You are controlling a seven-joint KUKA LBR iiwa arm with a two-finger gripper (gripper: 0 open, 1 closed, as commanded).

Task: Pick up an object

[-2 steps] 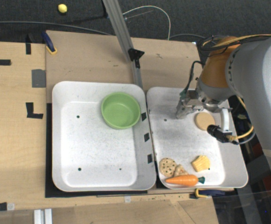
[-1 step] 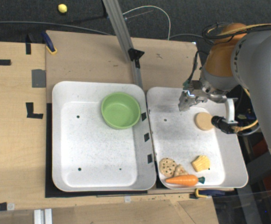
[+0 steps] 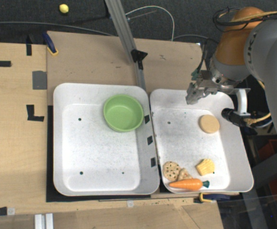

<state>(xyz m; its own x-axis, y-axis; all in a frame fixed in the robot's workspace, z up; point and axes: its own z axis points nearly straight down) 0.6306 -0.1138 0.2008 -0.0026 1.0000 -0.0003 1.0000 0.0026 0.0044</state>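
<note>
Robotics lab test bench. Plywood benchtop (image 3: 95, 61) with black tape marks, on dark carpet. Two white bins (image 3: 69, 142) side by side on benchtop; toy food in the one right of centre. Grey metal pole (image 3: 121, 23) rising behind bins. Cables (image 3: 152, 13) looping on floor beyond benchtop. Industrial arm (image 3: 243, 42), orange-banded, right of bins.

1. R. white bin (image 3: 186, 132): under gripper (image 3: 192, 98).
2. L. white bin (image 3: 81, 147): left of gripper, touching no. 1.
3. Wood bench (image 3: 14, 128): black tape marks (image 3: 33, 112), far left.
4. Metal pole (image 3: 121, 23): slanted, up-left of gripper.
5. Blue clamp (image 3: 50, 44): bench corner, far left.
6. Yellow ball (image 3: 64, 8): off bench, beyond clamp.
</note>
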